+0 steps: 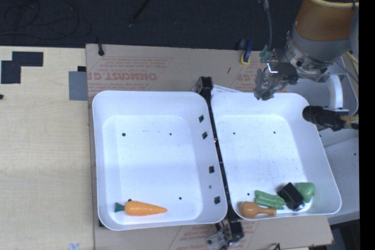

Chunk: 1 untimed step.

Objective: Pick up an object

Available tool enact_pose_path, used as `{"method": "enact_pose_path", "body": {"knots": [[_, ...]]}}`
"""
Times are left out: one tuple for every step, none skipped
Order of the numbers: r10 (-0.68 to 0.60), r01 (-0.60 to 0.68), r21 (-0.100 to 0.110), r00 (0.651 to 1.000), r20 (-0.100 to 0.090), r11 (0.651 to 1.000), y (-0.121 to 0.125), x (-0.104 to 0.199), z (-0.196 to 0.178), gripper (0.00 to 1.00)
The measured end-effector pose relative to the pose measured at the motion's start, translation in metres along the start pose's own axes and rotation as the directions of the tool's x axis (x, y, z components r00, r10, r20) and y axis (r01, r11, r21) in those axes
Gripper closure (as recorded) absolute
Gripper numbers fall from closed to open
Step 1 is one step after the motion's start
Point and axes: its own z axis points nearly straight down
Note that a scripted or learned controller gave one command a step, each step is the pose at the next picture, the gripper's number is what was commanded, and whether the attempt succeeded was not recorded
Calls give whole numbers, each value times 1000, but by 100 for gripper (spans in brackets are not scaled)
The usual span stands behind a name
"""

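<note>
The end effector (265, 91) is hovering over the right bin's (275, 143) far rim, its grip state impossible to tell. Toys (280, 201) are lying clustered in that bin's near corner, a carrot (143, 208) in the left bin (146, 155). Approach seems underway; next, reaching down toward one.

Bins (152, 103) glossy white plastic; carrot (143, 208) smooth plastic; bench (41, 143) matt wood.
</note>
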Motion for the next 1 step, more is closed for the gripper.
{"method": "enact_pose_path", "body": {"knots": [[3, -3, 2, 1000, 1, 1000, -36, -50, 31, 100]]}}
